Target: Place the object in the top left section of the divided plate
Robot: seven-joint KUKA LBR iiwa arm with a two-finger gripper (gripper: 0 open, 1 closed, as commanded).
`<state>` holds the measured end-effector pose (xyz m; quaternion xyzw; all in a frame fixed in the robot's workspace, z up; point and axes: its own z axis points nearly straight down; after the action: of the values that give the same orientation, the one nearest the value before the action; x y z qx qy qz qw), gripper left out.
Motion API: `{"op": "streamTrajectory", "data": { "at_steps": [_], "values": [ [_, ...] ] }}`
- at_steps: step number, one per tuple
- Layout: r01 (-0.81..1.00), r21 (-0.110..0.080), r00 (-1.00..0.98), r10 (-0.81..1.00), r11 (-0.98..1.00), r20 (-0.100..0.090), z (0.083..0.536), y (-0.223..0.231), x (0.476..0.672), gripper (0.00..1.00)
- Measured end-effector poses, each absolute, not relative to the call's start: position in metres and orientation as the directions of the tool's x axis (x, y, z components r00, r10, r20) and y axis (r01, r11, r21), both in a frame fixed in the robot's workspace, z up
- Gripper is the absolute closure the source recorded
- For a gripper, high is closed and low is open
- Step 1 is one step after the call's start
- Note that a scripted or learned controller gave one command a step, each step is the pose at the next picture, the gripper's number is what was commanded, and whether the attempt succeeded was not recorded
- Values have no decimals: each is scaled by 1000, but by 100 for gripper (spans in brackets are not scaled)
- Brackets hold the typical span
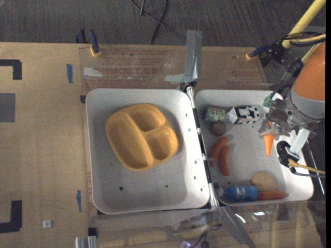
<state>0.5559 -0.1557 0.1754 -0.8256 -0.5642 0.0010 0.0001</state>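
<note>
A toy carrot (267, 144) is seen hanging point-down directly beneath the gripper (270, 129) over the right bin (248, 185), and its broad top appears to be pinched between the fingers, though the contact itself is partly hidden by the wrist hardware. The yellow divided plate (141, 136) is set in the left bin (147, 190), well apart from the carrot across the rims where the two bins meet. Relative to the carrot, a small milk carton (246, 113) and a green can (216, 112) are found further from the arm near the bin's back wall, with a brown ball (219, 128) just below the can, and two sausages (221, 154) lie toward the plate. The carrot is judged to be light, stiff moulded plastic, smooth and tapered, so slipping is to be expected if it is held near the tip; the thick upper end is the better place for a grip.
</note>
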Motion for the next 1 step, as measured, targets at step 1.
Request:
{"op": "streamTrajectory", "data": {
  "at_steps": [1],
  "values": [
    [929,0,369,929,-369,0,243,-73,615,100]
  ]
}}
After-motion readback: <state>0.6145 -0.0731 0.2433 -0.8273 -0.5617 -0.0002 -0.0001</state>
